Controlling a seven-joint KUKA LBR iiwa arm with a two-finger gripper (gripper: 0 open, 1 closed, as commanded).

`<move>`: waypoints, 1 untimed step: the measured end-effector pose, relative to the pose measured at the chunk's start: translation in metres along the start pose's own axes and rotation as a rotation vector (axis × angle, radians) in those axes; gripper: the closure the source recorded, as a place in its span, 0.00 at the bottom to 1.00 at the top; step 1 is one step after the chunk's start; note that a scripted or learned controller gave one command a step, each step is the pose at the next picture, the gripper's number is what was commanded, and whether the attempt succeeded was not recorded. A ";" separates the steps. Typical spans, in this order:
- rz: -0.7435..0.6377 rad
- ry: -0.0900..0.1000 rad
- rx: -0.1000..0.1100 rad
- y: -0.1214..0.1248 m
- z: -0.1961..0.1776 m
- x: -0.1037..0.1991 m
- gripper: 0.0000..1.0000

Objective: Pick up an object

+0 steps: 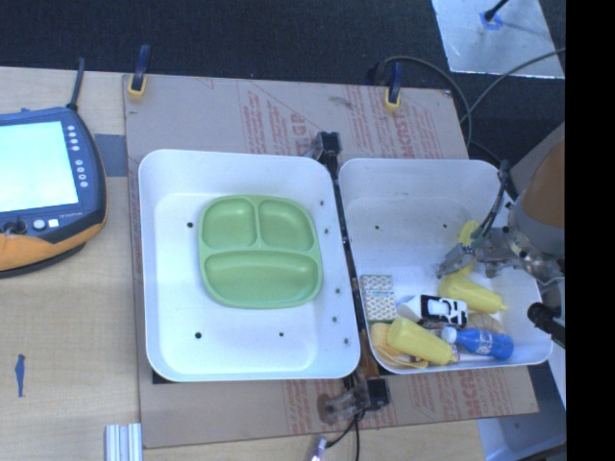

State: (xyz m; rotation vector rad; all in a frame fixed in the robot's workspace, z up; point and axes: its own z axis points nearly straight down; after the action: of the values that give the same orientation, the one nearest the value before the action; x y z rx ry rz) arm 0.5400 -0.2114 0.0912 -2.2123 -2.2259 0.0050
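Note:
The right bin holds a cluster of objects in its near right corner. A long yellow piece lies there beside a white and black item. A yellow bottle and a blue bottle rest along the near wall. A silver blister pack lies by the bin's left wall. My gripper is low over the bin's right side, just above the long yellow piece, with a small yellow object right behind it. The arm enters from the right edge.
The left bin holds a green divided plate. A teach pendant with a lit screen lies at the bench's far left. Clamps join the bins at the back. A black cable arcs behind the right bin.

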 end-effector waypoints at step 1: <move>-0.002 -0.003 -0.007 -0.014 -0.001 0.076 0.00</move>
State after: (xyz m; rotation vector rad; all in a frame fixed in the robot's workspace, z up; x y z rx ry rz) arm 0.5255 -0.1353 0.0924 -2.2144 -2.2332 0.0004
